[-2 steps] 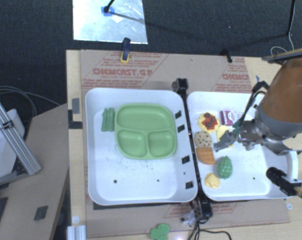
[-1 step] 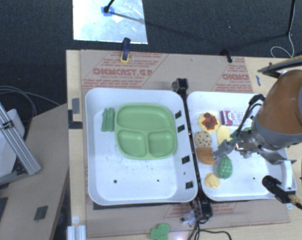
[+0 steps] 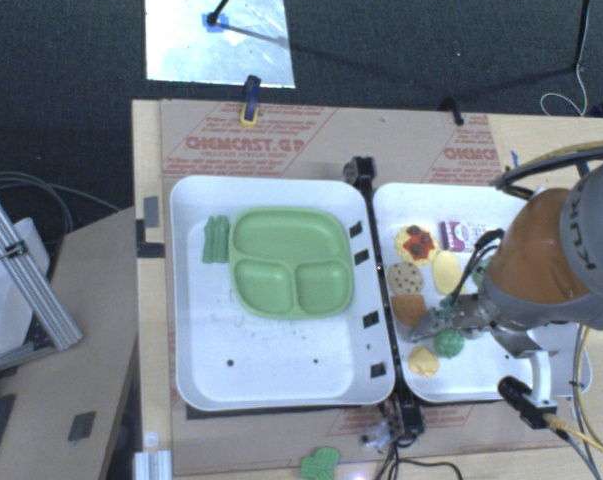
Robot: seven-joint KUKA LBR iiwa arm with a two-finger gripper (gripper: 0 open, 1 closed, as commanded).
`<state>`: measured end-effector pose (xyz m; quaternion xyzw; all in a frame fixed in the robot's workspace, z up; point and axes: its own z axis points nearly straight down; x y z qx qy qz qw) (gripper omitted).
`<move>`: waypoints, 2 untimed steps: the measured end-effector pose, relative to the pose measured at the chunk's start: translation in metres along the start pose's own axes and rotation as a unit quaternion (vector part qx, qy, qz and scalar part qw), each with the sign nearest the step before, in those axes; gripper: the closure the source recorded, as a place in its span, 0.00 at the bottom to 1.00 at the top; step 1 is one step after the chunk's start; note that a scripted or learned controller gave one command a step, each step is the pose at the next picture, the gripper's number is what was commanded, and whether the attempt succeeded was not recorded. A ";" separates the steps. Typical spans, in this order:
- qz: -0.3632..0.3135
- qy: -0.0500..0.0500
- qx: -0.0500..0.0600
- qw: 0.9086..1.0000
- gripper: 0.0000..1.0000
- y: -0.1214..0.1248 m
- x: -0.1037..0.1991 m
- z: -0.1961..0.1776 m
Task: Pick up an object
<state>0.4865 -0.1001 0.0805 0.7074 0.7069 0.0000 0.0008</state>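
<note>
The right bin (image 3: 556, 363) holds several toy foods: a red-topped pizza slice (image 3: 416, 240), a purple and white packet (image 3: 463, 234), a yellow lemon-like piece (image 3: 447, 270), a speckled cookie (image 3: 406, 278), a brown piece (image 3: 409, 310), a green round piece (image 3: 448, 345) and a small yellow piece (image 3: 424, 363). My gripper (image 3: 443, 321) reaches in from the right and hangs low over the bin, just above the green round piece and right beside the brown piece. The arm's orange band and grey wrist cover the right half of that bin.
The left bin (image 3: 281, 368) carries a green divided plate (image 3: 291, 261) and a green bean bundle (image 3: 216, 239) at its left. A black divider (image 3: 379, 288) runs between the bins. A green toy (image 3: 321, 461) lies on the bench in front of the bins.
</note>
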 end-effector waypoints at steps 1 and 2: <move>0.000 0.000 -0.002 1.000 1.00 0.002 0.000 -0.015; -0.007 0.001 -0.006 1.000 1.00 0.050 0.086 -0.109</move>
